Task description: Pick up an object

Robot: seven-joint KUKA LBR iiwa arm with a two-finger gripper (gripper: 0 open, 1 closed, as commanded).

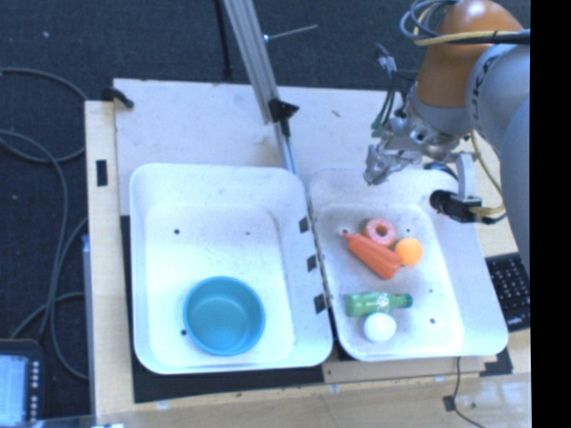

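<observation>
The right bin (446, 328) holds a pink ring (382, 231), an orange carrot (372, 254), a small orange ball (409, 251), a green bottle (378, 303) lying on its side and a white ball (380, 327). My gripper (378, 168) hangs above the far rim of the right bin, up and slightly right of the pink ring. Nothing shows between its fingers.
A blue bowl (224, 315) sits in the near part of the left bin (169, 194). A slanted metal rail (254, 56) crosses the bench behind the bins. A black keyboard (507, 288) lies at the right edge.
</observation>
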